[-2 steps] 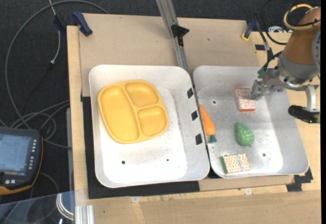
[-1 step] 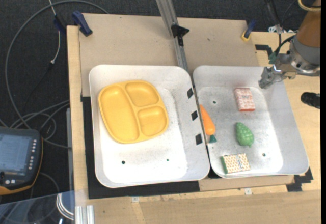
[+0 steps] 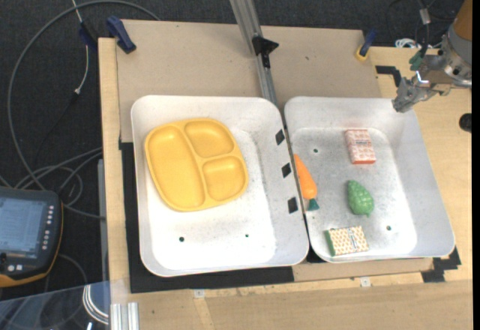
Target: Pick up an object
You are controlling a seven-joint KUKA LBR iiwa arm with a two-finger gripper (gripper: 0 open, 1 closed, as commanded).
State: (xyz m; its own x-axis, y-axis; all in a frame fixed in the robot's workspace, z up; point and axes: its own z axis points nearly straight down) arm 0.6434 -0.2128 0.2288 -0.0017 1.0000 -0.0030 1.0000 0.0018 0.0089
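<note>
On the desk (image 3: 225, 43), the left bin (image 3: 255, 246) holds a yellow three-section plate (image 3: 196, 163) lying flat toward its 10 o'clock side. In the right bin (image 3: 427, 193), an orange carrot (image 3: 304, 178) lies along the 9 o'clock wall, touching it. A tan patterned packet (image 3: 348, 241) sits at 7 o'clock, a green lumpy object (image 3: 360, 198) lies near the middle, and a pink box (image 3: 361, 146) rests at 12 o'clock; these three are apart from one another. The tool (image 3: 405, 98) hangs above the right bin's 1 o'clock corner, well apart from every object, with nothing seen between its tips; whether it is released or clenched cannot be told.
</note>
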